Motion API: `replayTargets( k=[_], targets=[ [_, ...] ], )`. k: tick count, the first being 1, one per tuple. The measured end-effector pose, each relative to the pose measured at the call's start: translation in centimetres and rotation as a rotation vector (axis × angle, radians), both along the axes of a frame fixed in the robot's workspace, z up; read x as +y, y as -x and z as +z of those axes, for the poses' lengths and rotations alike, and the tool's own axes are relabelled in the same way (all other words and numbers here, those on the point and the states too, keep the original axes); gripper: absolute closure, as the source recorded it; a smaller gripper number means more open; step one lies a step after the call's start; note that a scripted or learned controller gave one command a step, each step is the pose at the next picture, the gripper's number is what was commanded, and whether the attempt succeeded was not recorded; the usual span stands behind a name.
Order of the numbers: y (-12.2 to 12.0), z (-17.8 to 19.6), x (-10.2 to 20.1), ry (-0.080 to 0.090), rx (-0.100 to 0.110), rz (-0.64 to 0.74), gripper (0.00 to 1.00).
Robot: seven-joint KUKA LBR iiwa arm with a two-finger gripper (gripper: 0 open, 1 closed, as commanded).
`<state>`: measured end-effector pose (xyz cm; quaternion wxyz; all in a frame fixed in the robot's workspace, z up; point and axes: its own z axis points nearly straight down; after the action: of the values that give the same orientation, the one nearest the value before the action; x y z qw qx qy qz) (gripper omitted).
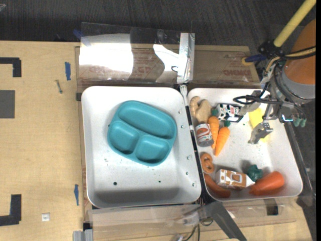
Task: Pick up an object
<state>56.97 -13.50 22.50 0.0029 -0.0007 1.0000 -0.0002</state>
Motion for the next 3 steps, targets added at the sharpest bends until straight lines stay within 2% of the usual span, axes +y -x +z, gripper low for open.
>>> replayTargets(
  k=[1,2,3],
  targets=[
    [-0.2,-12.8,0.4,0.001,-0.003,-0.014,0.0],
    [2.0,-13.5,3.4,0.0,-0.008,-0.162,0.0],
    [1.6,-12.2,3.5,0.001,-0.019,-0.16,1.0]
  ],
)
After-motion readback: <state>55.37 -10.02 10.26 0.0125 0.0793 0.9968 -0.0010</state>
